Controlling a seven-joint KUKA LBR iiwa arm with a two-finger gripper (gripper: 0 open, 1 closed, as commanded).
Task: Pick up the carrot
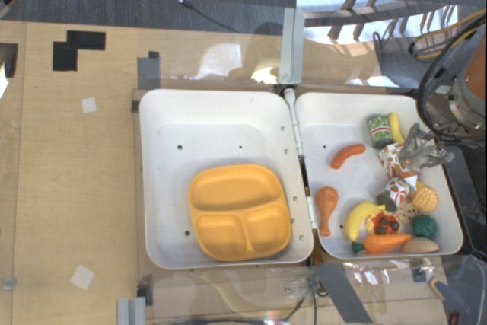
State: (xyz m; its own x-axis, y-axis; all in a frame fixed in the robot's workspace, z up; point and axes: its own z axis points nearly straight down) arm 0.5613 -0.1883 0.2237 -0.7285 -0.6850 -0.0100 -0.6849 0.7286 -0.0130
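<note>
Carrot low in the right bin; end effector above it toward the bin's far right side, nothing seen held.

The carrot (386,243) lies at the near edge of the right bin (323,118), long axis roughly left-right, tip pointing right toward a tan potato-like piece (421,245). The end effector (423,149) stands over the right side of that bin, so the carrot lies toward the camera and slightly left of it. Whether it is open or closed cannot be told. Judgement: room is tight; a banana (359,217), a dark green piece (424,226) and a corn cob (424,199) crowd the carrot. The left bin (160,125) carries a yellow tray (239,211) on the bench (68,186).
</note>
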